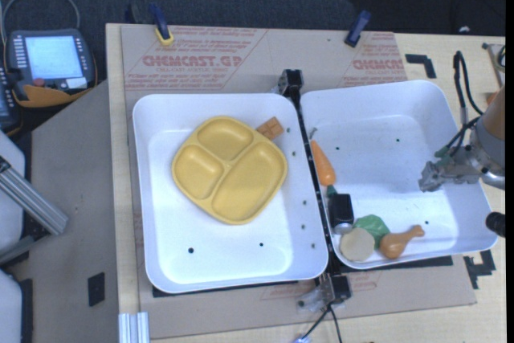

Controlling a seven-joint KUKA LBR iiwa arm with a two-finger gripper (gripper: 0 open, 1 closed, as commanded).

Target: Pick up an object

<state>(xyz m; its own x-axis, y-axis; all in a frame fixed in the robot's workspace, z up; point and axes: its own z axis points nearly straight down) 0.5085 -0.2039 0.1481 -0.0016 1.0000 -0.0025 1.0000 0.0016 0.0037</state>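
Nothing is lifted yet. The end effector hangs low in the right bin over bare floor, its grip state unclear. Ahead and toward the bin's near edge lie a toy drumstick, a green piece, a pale round piece and a black block; a carrot lies across the bin. Beyond, the left bin holds a yellow divided plate.

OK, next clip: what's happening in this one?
A robot arm reaches in from the right, its gripper low over the right bin, with nothing visibly between its fingers. The toy items sit along that bin's left and front edges: a carrot, a black block, a green piece and a drumstick. The left bin holds a yellow divided plate.
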